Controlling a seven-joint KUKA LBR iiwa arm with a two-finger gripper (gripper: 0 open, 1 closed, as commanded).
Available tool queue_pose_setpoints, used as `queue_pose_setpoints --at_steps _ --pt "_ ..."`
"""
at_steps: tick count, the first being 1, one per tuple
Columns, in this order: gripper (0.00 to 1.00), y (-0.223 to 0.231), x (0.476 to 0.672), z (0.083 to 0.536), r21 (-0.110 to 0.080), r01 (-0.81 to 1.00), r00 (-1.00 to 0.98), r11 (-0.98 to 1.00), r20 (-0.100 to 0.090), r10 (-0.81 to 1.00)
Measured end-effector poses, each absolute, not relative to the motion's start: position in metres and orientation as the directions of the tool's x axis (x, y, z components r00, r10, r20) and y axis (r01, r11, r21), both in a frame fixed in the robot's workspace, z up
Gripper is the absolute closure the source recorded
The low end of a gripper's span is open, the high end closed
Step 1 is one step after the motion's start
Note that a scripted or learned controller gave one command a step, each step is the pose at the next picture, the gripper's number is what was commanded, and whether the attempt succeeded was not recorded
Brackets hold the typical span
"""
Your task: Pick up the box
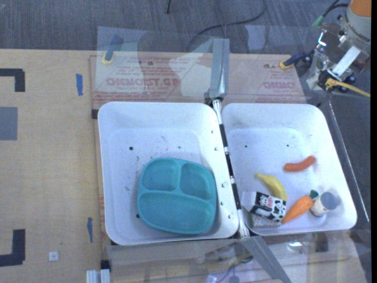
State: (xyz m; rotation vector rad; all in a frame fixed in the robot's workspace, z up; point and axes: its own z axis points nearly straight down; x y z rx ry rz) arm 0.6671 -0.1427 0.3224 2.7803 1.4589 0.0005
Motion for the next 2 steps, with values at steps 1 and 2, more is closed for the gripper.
queue_pose_setpoints --at_steps 1,2 --pt "1.00 -0.141 0.668 0.333 0.005 0.825 0.565 -0.565 -0.001 0.825" --pt "1.00 -0.182 0.668 0.434 0.002 0.665 0.747 -0.747 0.000 0.665"
